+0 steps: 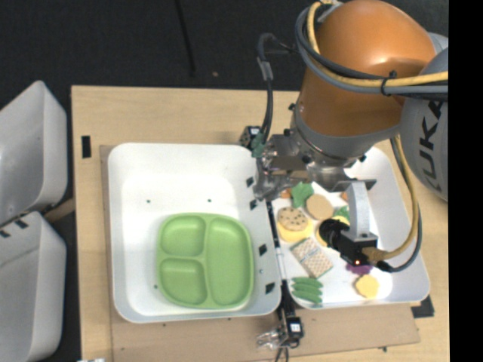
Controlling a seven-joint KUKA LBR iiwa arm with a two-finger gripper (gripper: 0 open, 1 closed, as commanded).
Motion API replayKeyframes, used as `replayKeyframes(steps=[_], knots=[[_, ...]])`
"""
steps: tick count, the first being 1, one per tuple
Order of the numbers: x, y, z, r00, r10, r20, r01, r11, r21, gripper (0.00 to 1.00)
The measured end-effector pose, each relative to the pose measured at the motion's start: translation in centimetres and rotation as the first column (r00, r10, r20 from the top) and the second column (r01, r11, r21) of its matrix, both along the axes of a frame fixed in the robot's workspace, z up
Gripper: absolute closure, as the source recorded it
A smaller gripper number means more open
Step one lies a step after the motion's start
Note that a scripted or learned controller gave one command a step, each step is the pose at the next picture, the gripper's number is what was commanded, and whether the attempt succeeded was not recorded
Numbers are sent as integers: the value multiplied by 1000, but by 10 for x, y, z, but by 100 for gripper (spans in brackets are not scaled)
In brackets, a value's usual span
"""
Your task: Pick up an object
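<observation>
The right bin (400, 202) holds several toy food pieces. A round chocolate-chip cookie (292, 219) lies near its left wall, with a tan round piece (320, 204) and a green leafy piece (302, 192) just behind it. A speckled cracker (312, 257) lies nearer the front, a green pod (307, 289) at the front left and a yellow piece (367, 286) at the front right. My gripper (296, 173) hangs low under the big orange wrist band, over the back left of this bin and close above the green leafy piece. I see nothing held in it.
In the left bin (128, 179) sits a green divided plate (205, 261) toward the front. The arm's orange band (362, 59) hides the back of the right bin. A grey bracket with a black end (353, 236) hangs over the bin's middle. White padded blocks (26, 157) stand left of the bench.
</observation>
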State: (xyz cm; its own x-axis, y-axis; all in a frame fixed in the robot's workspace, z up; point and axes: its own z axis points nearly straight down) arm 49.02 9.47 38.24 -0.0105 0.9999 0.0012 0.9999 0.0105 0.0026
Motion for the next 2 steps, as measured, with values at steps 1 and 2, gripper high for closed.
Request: replayKeyframes(steps=[1,2], knots=[[1,-12,178,1000,-7,16,7,1000,1,100],[-2,-78,-70,1000,-16,-19,16,1000,-5,100]])
